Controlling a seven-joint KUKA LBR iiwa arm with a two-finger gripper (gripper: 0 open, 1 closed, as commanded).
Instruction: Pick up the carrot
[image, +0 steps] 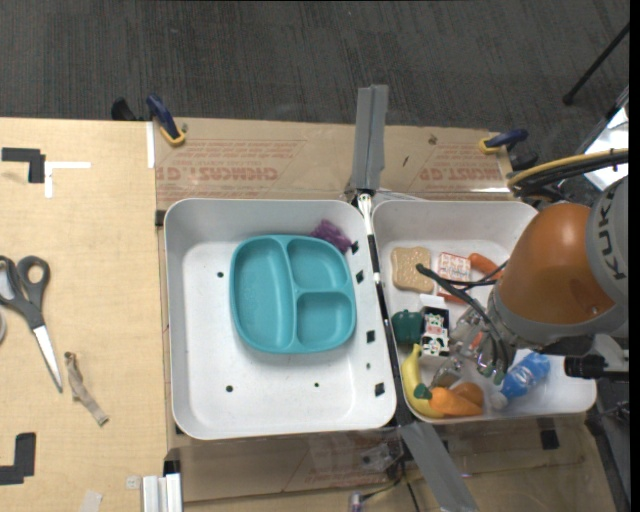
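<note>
The carrot (484, 264) lies at the far side of the right bin (575, 404), beside the red-and-white packet (452, 266); the pincer (478, 350) hovers nearer, its opening impossible to tell; it should shift toward the carrot, straddle it crosswise, then descend.

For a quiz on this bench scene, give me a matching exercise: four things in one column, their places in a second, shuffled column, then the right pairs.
Things:
1. teal divided plate
2. scissors
3. banana
4. slice of bread

Places:
A. front left corner of the right bin
B. on the bench, left of both bins
C. middle of the left bin
D. rear left part of the right bin

Pairs: 1-C, 2-B, 3-A, 4-D
</note>
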